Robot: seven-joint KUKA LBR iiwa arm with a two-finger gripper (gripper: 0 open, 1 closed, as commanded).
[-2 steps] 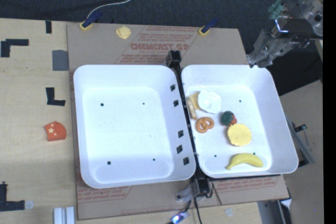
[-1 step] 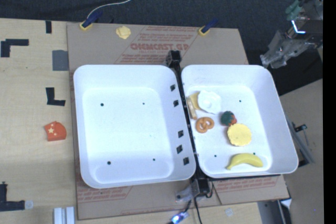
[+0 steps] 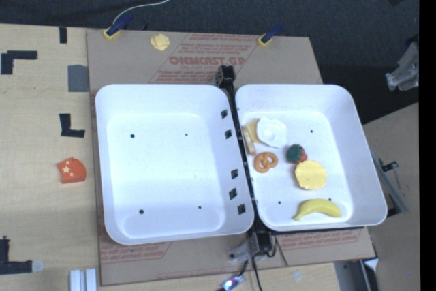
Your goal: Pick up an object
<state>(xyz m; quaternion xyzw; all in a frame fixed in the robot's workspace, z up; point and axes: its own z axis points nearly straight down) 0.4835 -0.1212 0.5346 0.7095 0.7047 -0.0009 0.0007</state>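
Bench: brown cardboard sheet on a wooden top, dark floor behind. The right bin contains a banana, yellow disc, pretzel, white piece and a small green-and-red item, hard to identify. The left bin adjoins it.

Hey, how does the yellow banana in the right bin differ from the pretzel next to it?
The curved yellow banana is long, solid and plain yellow; the orange-brown pretzel is smaller, rounded and has holes. The banana lies near the bin's front wall, the pretzel nearer the divider. Both lie in the right white bin.
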